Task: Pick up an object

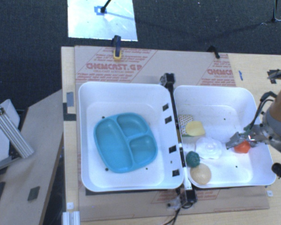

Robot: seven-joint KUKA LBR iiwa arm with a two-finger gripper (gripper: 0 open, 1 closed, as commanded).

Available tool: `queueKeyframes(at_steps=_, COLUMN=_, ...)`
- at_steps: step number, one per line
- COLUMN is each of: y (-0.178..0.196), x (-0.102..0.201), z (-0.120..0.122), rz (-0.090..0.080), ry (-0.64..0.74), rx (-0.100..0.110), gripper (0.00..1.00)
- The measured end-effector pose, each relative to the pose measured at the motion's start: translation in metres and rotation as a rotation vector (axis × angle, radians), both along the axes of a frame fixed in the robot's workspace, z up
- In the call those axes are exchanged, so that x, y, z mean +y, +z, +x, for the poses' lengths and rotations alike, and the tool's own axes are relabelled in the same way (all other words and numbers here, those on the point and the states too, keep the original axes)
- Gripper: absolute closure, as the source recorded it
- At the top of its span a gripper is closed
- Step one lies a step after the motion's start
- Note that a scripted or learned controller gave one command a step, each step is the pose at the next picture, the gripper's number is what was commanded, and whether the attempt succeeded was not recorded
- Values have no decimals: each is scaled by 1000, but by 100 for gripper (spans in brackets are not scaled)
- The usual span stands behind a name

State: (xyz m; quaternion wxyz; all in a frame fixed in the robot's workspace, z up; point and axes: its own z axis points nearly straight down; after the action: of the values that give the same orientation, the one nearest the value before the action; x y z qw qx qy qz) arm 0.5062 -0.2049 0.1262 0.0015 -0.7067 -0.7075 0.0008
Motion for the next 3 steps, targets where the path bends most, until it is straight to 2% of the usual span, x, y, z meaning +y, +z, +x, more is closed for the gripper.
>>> queueKeyframes(at_steps=1, y=-44, x=0, z=0, rz=-1, ry=-1, rx=-3, gripper=0)
queueKeyframes(at_steps=2, y=-30, x=0, z=2, rz=-3, ry=0, rx=-8, gripper=100)
queueKeyframes(at_steps=3, y=16, x=1, z=11, rz=-3, ry=3, rx=-7, gripper=100)
